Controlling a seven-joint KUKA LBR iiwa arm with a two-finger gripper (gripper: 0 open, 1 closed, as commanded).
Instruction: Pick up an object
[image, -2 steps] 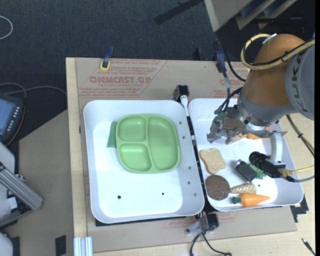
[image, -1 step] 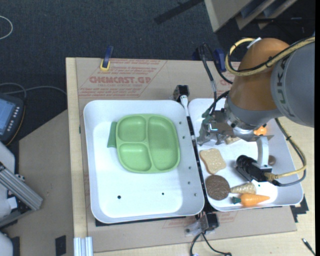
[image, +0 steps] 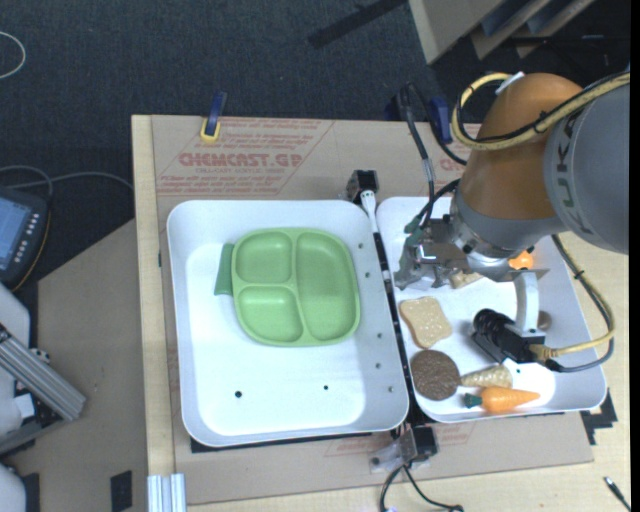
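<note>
Scanning from the left: left bin (image: 200, 385) on the desk (image: 250, 160) carries just the green divided plate (image: 297, 285), too flat and wide for a pinch, so I'd skip it.

The graspable stuff is all in the right bin (image: 560, 378). The arm (image: 520, 150) comes in from the right and puts the jaws over the upper-left part of that bin, close to the wall between the bins. Can't tell how wide the jaws are, since the wrist hides the tips. Nothing is visibly held.

Nearest pick candidate is the tan bread slice (image: 427, 320), lying flat just toward the camera from the jaws. It's roughly squarish, with its slightly longer side running away from the camera.

Next toward the camera is the brown round cookie (image: 436, 373), near the slice. It has no preferred axis.

Furthest right is the carrot (image: 507, 398), at the bin's near edge and well apart from the jaws, long axis roughly left-right.

My call: a short move toward the camera plus a descent reaches the slice. It's thin, so there's a risk of a scrape or a miss.
</note>
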